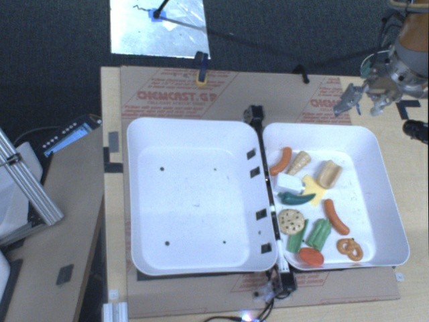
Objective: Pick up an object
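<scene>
My pincer [362, 102] hangs spread and bare over the counter [315, 89], beyond the right bin's [385, 173] far rim. Toy foods fill that bin, a hot dog [281, 160] among them.

Orange sausage [337, 217], green pepper [295, 198], brown speckled cookie [291, 221], white bins [194, 131].

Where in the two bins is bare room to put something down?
The left bin floor is bare between all its walls. In the right bin, the far right corner is free; toys such as the cookie crowd near the divider.
</scene>
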{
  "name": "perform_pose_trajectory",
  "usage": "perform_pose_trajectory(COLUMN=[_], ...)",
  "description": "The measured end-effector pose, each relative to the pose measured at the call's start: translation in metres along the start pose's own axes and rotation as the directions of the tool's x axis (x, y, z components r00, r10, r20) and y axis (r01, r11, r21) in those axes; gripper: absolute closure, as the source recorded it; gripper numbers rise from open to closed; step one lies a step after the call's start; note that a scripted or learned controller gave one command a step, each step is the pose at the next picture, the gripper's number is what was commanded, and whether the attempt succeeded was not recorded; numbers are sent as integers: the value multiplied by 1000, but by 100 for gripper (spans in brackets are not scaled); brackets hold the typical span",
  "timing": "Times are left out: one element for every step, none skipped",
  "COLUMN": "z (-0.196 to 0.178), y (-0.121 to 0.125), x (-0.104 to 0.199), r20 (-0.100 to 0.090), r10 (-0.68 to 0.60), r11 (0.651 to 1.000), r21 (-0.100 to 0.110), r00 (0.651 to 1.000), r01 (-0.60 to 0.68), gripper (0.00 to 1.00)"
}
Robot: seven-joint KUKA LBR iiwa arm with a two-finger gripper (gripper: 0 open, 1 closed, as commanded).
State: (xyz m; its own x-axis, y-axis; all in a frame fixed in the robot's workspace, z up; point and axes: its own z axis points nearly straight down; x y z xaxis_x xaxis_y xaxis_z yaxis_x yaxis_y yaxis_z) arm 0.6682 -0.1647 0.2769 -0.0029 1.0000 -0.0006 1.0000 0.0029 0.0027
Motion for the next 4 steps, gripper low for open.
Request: perform_pose_trajectory(z=[-12,-134,1,-91], y=[1,2,0,2], x=[0,39,80,143], r20=[1,1,-3,-2], r10=[-3,-5,-5,-8], r11=[1000,1000,1000,1000], r21=[-4,-11,12,-8], r00=[1000,1000,1000,1000], r01=[3,5,5,8], gripper=[100,100,100,100])
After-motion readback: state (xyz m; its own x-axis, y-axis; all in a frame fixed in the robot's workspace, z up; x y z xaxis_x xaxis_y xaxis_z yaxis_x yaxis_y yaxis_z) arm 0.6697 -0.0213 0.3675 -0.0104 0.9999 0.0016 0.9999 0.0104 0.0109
